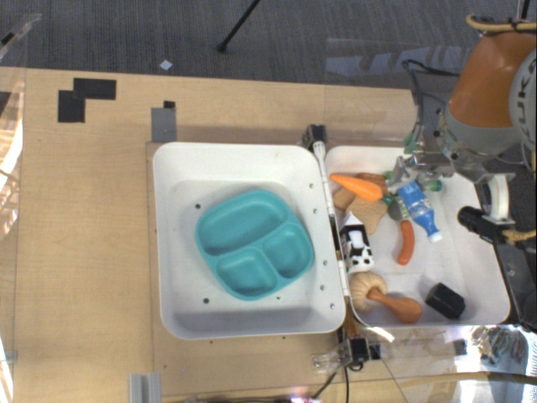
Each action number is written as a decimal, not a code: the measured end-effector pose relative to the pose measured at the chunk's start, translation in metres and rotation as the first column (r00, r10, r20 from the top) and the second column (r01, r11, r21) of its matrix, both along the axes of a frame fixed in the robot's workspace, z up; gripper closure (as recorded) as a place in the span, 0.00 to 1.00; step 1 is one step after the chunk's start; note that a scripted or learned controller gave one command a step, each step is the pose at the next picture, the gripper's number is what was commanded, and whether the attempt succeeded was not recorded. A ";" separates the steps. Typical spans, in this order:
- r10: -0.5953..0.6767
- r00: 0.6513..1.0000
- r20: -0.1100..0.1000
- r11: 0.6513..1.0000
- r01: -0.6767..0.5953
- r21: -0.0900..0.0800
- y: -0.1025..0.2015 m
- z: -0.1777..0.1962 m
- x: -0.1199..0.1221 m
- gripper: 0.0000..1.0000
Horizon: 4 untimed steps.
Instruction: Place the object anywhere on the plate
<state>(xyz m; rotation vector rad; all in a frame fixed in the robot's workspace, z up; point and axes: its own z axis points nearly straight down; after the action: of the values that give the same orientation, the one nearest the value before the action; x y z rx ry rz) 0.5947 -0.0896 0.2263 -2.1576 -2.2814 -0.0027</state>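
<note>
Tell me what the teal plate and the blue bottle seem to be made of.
Plate: likely moulded plastic, matte teal, with soft rounded compartment edges and no glare. Bottle: probably plastic, glossy blue with a white cap end; too small to be sure.

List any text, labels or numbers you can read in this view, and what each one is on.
"UK": part of a name in dark letters on the arm's grey casing, cut off at the frame edge.
Blue bottle: label too small to read.
Black-and-white toy: markings, no legible text.
</note>
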 end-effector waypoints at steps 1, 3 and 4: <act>-0.162 0.987 0.003 0.987 0.162 0.003 0.099 -0.005 0.041 1.00; -0.300 0.954 -0.006 0.954 0.300 -0.002 0.213 -0.073 -0.017 1.00; -0.175 0.984 -0.004 0.984 0.175 -0.002 0.217 -0.081 -0.047 1.00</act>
<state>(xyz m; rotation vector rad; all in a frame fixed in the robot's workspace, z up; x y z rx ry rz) 0.5480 0.1272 0.1450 -2.3486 -2.0813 0.0039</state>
